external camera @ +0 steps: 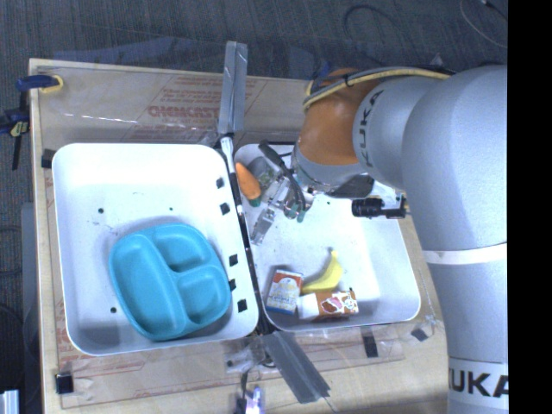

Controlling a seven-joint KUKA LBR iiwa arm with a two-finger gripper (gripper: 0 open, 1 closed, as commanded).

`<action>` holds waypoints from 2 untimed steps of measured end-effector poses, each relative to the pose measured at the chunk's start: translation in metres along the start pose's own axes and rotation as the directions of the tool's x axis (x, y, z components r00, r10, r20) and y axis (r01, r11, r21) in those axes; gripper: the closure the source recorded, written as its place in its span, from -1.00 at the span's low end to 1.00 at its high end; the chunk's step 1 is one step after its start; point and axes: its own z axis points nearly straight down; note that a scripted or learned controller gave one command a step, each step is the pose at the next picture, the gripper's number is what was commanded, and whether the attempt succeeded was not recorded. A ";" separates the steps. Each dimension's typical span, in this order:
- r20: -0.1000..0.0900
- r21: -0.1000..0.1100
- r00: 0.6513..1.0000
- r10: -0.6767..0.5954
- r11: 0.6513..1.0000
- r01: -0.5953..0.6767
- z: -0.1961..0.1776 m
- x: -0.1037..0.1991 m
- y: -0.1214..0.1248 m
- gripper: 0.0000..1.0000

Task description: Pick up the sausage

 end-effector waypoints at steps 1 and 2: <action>0.018 -0.017 1.000 0.004 1.000 -0.003 -0.013 -0.003 0.006 1.00; 0.031 -0.015 0.997 -0.075 0.997 0.075 -0.010 -0.003 0.007 1.00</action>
